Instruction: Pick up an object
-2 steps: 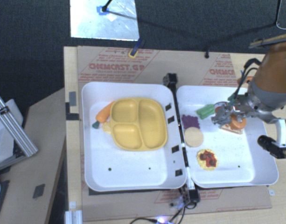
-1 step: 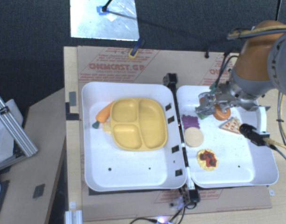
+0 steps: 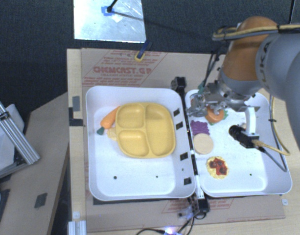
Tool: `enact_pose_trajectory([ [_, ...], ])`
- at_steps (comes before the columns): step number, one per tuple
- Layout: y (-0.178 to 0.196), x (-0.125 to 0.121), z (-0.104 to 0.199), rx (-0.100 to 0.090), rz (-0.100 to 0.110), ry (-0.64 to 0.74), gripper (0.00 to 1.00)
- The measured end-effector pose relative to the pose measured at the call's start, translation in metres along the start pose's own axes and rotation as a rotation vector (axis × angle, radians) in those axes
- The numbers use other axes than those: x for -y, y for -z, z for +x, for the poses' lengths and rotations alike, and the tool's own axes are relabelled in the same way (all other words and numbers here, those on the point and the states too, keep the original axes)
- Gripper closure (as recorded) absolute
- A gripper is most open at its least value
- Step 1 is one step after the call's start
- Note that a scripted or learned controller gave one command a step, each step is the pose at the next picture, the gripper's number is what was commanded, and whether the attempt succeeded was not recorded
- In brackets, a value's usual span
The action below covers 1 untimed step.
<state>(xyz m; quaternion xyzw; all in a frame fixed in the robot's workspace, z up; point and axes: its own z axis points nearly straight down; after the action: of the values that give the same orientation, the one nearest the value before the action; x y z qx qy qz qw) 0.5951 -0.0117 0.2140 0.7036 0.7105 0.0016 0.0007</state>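
Note:
My gripper (image 3: 207,107) hangs low over the far left part of the right bin (image 3: 274,180). An orange and green toy food piece (image 3: 216,115) lies right under it, partly covered by the gripper. Just in front of it are a purple grape cluster (image 3: 200,128), a round tan cookie (image 3: 203,143) and a small yellow piece with a red topping (image 3: 218,166). In the left bin (image 3: 140,185) a yellow divided plate (image 3: 142,129) lies in the middle, with an orange carrot (image 3: 108,118) against its left side.
A black plug with a yellowish cable (image 3: 242,136) hangs from the arm over the middle of the right bin. The divider wall between the bins (image 3: 188,141) carries black clips. A shiny metal sheet (image 3: 109,13) lies beyond the bench.

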Motion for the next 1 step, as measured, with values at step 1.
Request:
enact_pose_trajectory([
  [1, 0.0006, -0.0007, 0.0033, 0.001, 0.001, -0.004, 1.0],
])
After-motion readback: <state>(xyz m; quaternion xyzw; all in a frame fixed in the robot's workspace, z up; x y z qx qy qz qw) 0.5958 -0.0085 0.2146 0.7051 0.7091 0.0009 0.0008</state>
